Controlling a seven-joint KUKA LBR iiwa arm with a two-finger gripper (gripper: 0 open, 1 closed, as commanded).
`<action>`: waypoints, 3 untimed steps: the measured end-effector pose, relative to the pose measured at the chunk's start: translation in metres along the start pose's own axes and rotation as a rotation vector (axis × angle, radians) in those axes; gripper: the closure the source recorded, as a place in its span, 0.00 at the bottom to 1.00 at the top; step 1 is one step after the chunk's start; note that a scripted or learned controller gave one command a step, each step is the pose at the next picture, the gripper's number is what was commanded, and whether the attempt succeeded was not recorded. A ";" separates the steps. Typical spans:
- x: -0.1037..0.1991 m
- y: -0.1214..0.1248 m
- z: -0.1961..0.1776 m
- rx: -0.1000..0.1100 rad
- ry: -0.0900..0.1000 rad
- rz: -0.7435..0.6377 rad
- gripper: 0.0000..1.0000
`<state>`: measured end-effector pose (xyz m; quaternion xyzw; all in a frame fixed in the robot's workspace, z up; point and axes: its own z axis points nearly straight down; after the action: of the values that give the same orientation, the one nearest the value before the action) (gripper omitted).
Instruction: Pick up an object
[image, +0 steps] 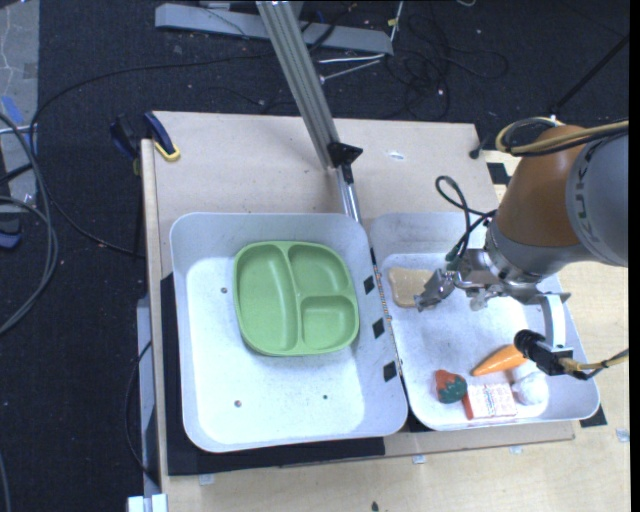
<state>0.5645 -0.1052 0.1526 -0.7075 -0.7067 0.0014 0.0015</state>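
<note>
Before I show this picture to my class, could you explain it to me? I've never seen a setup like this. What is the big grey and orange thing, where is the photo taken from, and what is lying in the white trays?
The photo comes from one camera fixed above a bench, looking down at a slant. The grey and orange thing is a robot arm reaching in from the right. At its end is a pincer for grasping, which sits low over the right bin, next to a tan, bread-like piece. Whether it grips anything is unclear. Also in that bin: a toy carrot, a small red and green item, a red and white box and a white lump. The left bin holds a green divided plate.
</note>
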 end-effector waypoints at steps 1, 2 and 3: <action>0.001 -0.001 0.054 0.001 0.001 0.000 0.00; 0.000 0.000 0.041 -0.004 0.000 0.000 1.00; -0.008 0.004 -0.006 -0.008 -0.001 0.000 1.00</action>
<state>0.5688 -0.1131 0.1586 -0.7077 -0.7065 -0.0010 -0.0019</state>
